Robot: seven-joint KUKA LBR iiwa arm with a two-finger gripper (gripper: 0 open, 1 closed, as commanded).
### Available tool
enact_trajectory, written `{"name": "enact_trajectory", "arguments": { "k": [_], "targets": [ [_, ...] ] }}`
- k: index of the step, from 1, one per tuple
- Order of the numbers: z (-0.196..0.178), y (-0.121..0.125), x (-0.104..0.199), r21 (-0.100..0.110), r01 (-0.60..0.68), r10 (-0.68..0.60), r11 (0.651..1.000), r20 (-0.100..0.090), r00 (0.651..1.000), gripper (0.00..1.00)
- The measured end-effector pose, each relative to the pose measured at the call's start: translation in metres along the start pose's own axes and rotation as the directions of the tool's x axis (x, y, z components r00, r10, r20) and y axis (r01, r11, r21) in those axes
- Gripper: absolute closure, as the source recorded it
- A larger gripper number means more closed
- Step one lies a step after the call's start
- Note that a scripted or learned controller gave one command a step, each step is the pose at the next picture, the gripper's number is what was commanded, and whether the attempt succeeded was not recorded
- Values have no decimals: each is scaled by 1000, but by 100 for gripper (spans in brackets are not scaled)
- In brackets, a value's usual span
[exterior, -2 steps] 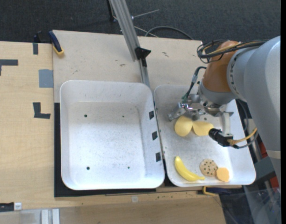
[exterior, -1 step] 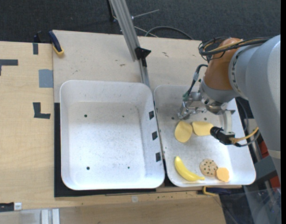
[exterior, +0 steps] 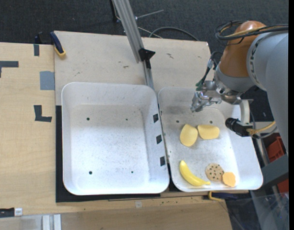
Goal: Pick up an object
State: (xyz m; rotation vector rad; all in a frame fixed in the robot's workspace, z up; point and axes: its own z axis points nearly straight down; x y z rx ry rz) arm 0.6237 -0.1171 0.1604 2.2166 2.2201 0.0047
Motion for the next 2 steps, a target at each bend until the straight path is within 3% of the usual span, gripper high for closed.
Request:
{"name": "enact_trajectory", "arguments": {
  "k": [2],
  "targets": [
    [-106, 2, 9, 0, 1, -1, 1000, 0, 1000, 100]
  ]
}}
